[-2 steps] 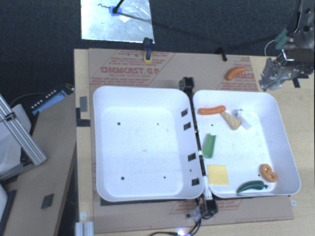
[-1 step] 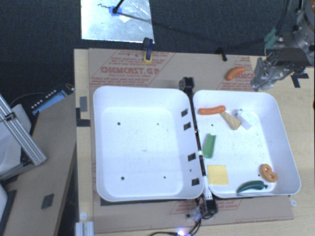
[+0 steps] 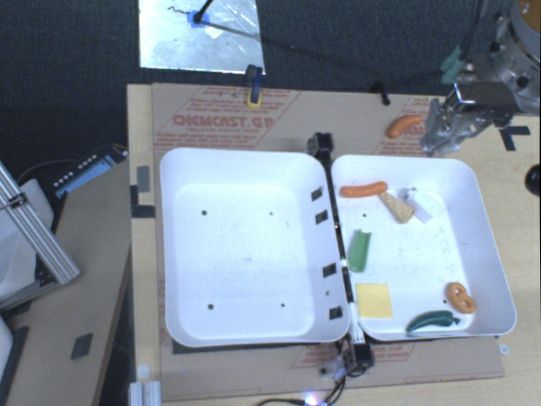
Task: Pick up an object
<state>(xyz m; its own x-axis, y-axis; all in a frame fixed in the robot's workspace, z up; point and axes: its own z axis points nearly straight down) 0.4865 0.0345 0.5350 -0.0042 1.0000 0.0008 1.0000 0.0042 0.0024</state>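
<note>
So the metal two-finger gripper point(image 3: 441, 134) is hanging off the end of the grey arm up past the far edge of the right-hand shallow white plastic bin point(image 3: 486, 227), over the brown cardboard sheet point(image 3: 228, 117) the bins sit on. Can't tell if it's clamped or let go, it's just a shiny blur from this angle.

Just beside the gripper, on its left as the camera sees it, there's an orange sausage-shaped toy point(image 3: 404, 126) lying on the cardboard, outside the bin. Looks close but not touching, though honestly hard to be sure.

Everything else is in the right bin, nearer the camera than the gripper:
- a second orange sausage-shaped toy point(image 3: 364, 189) lying across the far-left part of the bin
- a tan wedge that looks like a cheese slice point(image 3: 396, 206) right next to it, touching a small pale clear-ish piece point(image 3: 418, 203)
- a green oblong pickle-like piece point(image 3: 359, 250) by the left wall
- a flat yellow square point(image 3: 374, 300) below that
- a small orange pretzel-shaped ring point(image 3: 460, 297) and a dark green pepper-shaped toy point(image 3: 431, 320) at the near-right corner, well away from the gripper

The left-hand white plastic bin point(image 3: 182, 252) sits well off to the gripper's left.
</note>
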